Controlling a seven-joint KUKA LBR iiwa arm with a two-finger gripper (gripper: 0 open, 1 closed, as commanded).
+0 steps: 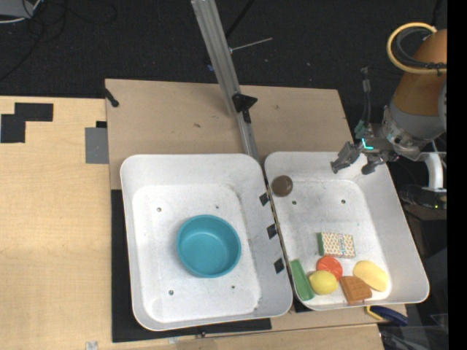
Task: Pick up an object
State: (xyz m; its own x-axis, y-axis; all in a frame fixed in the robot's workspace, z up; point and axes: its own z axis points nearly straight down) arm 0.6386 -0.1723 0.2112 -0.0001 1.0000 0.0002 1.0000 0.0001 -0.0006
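Note:
My gripper [358, 162] hangs over the far right corner of the right bin [379, 188], its two fingers spread apart with nothing between them. Well below it, near the bin's front edge, lies a cluster of small objects: a patterned green-and-white block [336, 243], a red ball [329, 265], a yellow ball [323, 282], a yellow lemon-like piece [371, 274], a brown block [355, 289] and a green stick [300, 279]. A brown round object [282, 186] sits at the bin's far left corner.
The left bin [146, 195] holds a teal bowl [209, 246]. A metal rail [222, 64] slants down from the back to the gap between the bins. Black clips [270, 230] line the divider between the two bins.

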